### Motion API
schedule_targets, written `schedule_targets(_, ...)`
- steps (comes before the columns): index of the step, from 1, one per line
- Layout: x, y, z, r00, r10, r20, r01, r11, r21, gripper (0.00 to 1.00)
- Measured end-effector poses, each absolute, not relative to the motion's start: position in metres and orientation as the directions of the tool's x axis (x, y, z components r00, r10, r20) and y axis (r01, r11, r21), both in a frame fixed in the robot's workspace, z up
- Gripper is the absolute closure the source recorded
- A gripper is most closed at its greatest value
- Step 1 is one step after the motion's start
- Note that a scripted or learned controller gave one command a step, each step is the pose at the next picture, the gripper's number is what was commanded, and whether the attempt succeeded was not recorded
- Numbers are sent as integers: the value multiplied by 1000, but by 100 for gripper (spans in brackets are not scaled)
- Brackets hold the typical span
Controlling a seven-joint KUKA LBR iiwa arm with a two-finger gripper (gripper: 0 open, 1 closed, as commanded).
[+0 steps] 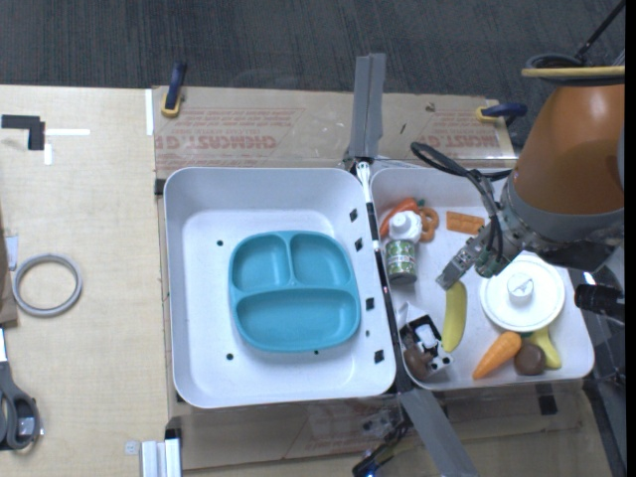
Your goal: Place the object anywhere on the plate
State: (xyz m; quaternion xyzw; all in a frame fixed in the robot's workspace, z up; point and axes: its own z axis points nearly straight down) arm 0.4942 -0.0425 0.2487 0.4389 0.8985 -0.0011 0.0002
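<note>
A smooth teal plate (295,291) – rounded, three compartments – sits in the left white bin (189,296). The claw (467,263) hangs over the right bin (grip state unclear), just above a curved yellow banana (454,316) beside a glossy carrot (495,356).

The robot's body shows as 1 bulky rounded orange shell (581,137) with a glossy sheen, capped by a pale beige rim along its top. Below it sits a grey ring-shaped wrist segment (556,222), darker toward its lower edge. A black cable (452,162) loops out from the wrist in a curved arc. A round white disc-shaped flange (523,294) with a small raised hub lies beneath. The small grey metal gripper (463,263) carries dark and greenish fittings.
</note>
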Motion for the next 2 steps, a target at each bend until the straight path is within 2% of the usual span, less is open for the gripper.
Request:
schedule_targets(1,514,24,209,-672,741,1,741,672,-2,100)
schedule_targets(2,588,57,191,-634,773,-1,773,634,-2,100)
